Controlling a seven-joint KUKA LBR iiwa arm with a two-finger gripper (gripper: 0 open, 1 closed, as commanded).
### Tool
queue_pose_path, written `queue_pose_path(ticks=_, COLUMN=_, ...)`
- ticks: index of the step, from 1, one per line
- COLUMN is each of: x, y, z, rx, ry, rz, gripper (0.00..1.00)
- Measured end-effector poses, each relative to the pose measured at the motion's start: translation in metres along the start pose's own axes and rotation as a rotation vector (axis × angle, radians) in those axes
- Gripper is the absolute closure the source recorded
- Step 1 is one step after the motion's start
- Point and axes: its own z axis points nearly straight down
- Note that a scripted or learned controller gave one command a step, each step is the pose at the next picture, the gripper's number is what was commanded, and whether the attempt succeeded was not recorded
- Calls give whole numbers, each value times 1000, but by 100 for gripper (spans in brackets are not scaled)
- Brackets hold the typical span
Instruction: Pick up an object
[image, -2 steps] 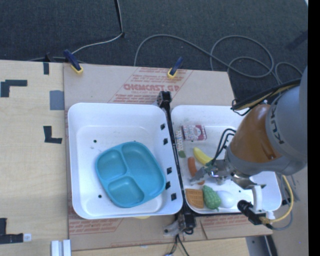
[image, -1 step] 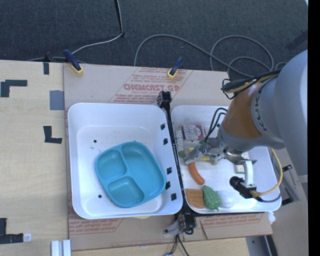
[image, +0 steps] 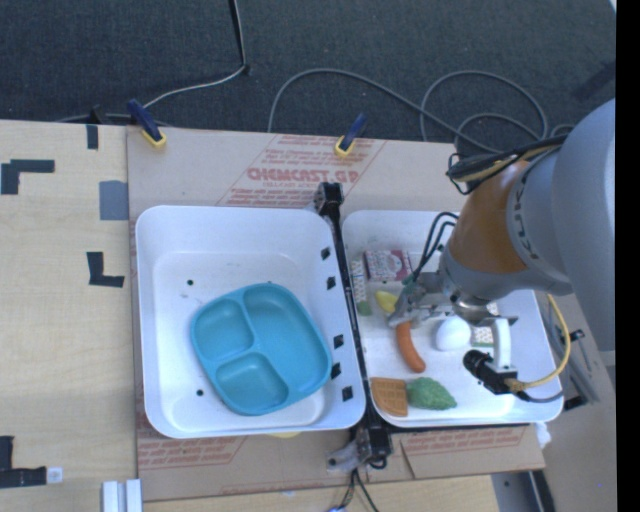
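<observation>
1. The approach step is judged to be in hand — the gripper (image: 412, 305) is lowered into the right bin (image: 385, 222).
2. The orange sausage-shaped object (image: 408, 347) lies just below it; a short descent is called for.

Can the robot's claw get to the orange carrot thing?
Probably yes. The claw hangs in the right bin, right above the top end of the orange carrot. Nothing lies over it; the green piece and white ball sit beside it.
</observation>
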Motion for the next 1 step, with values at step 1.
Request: queue_pose_path(ticks=1, x=74, y=14, z=-89, rx=5, ry=4, rz=-2, gripper=100)
